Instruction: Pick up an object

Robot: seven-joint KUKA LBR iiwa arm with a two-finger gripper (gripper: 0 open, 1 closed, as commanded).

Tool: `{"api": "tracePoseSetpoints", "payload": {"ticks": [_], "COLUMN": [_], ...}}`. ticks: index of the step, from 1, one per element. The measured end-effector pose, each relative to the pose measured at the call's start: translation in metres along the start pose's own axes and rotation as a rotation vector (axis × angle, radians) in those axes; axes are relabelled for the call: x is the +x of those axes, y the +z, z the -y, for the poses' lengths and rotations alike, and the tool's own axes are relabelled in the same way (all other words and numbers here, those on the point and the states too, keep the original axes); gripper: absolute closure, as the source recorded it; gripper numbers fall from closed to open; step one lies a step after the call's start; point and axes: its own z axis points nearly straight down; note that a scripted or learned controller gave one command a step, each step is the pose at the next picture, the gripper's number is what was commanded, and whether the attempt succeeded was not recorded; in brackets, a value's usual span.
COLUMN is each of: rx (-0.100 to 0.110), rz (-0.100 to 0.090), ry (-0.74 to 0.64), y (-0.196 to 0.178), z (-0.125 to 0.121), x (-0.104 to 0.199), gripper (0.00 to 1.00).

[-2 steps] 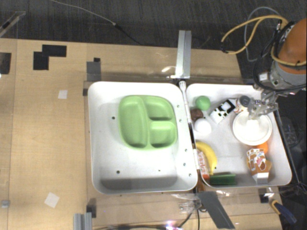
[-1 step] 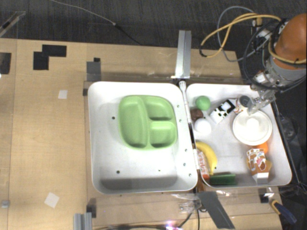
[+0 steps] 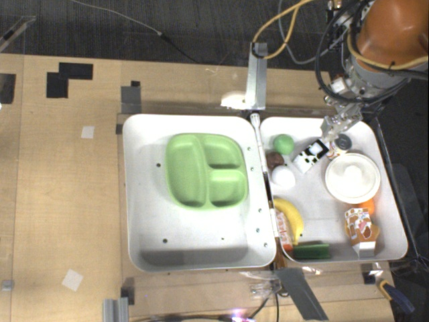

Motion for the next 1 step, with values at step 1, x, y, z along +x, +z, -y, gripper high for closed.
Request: {"api": "tracePoseSetpoints", "payload": {"ticks": [1], "rx": [-0.005], "rz": [-0.003], "ry": [-0.056], "y": [-0.0274], "z": [-0.0195], "x": [0.0808], "gripper": [1.00]}}
